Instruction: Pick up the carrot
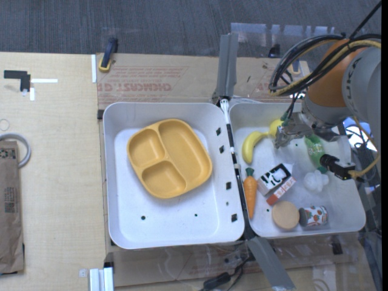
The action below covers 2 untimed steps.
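Note:
The carrot (250, 192) is orange with a small green top and lies along the left wall of the right bin (303, 229), pointing toward the front. My gripper (284, 136) hangs over the back of that bin, beside the yellow banana (251, 145), well behind the carrot and to its right. The arm's grey wrist and orange band rise behind it at the upper right. Nothing shows between the gripper and the carrot except the banana's lower end.
The left bin (115, 180) holds a yellow three-part plate (169, 157). In the right bin lie a black-and-white box (276, 177), a tan round disc (285, 215), a small printed can (312, 216), a green bottle (315, 149) and a white crumpled item (315, 180).

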Tool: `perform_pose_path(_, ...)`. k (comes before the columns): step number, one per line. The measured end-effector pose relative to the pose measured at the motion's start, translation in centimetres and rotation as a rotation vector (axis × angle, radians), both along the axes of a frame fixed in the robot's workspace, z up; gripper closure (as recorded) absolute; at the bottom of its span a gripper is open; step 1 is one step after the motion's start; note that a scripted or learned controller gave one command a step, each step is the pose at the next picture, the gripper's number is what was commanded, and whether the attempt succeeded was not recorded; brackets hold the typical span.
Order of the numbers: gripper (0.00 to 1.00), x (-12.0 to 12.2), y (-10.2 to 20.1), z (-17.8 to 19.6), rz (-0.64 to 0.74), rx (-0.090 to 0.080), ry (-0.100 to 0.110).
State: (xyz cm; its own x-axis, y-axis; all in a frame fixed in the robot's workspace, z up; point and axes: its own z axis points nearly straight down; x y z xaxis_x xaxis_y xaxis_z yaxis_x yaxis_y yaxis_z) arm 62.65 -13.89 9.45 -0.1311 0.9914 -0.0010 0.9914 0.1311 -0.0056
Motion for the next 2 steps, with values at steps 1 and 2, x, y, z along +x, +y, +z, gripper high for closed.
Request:
perform_pose_path(1,1.0,3.2,-4.5,-0.5,0.008,0.001,-0.002)
perform_pose_path(2,1.0,3.3,-4.8,7.2,0.047,0.0,-0.004)
